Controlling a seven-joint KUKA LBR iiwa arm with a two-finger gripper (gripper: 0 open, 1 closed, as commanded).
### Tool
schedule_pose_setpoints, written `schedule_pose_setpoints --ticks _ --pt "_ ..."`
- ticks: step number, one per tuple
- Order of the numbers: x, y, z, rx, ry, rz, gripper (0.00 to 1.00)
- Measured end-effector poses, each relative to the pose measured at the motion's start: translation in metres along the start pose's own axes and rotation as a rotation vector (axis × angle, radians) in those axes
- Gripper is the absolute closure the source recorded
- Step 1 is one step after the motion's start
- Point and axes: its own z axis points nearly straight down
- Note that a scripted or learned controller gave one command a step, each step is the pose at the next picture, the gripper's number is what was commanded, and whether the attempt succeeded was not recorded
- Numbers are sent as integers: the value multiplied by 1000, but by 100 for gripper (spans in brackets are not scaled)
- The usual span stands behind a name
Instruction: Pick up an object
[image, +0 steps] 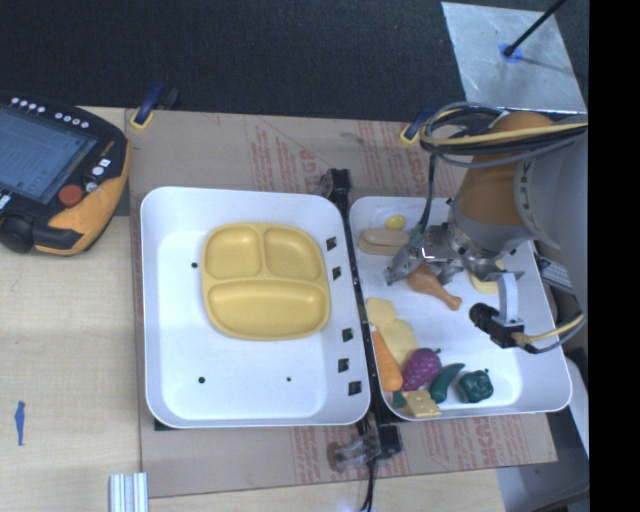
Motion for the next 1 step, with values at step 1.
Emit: schedule_pose_setpoints --ticks 1 --pt "-1 2 -11 -4 -2 0 100"
